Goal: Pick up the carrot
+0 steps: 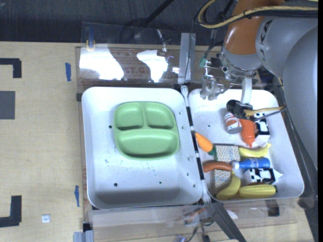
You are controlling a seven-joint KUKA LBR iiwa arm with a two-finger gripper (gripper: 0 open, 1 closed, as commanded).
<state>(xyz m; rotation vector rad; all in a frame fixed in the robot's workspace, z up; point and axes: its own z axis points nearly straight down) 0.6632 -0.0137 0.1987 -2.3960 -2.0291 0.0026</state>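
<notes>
Small orange plastic toy carrot [204, 142] at right white bin's [288, 150] 9 o'clock wall | likely light, stiff, slick; I'd pinch mid-body | silver two-finger end effector [210, 91] at bin's 11 o'clock, carrying nothing, aperture unclear

The carrot [204, 142] is a short, stubby toy piece, bright orange and smooth, tapering from a rounded thick end to a blunter narrow end. It lies flat on its side, tilted on a diagonal with one end toward the upper left and the other toward the lower right. It rests on the floor of the right-hand white bin [214, 116], close against that bin's left wall, just above a checkered packet [226, 152].
</notes>
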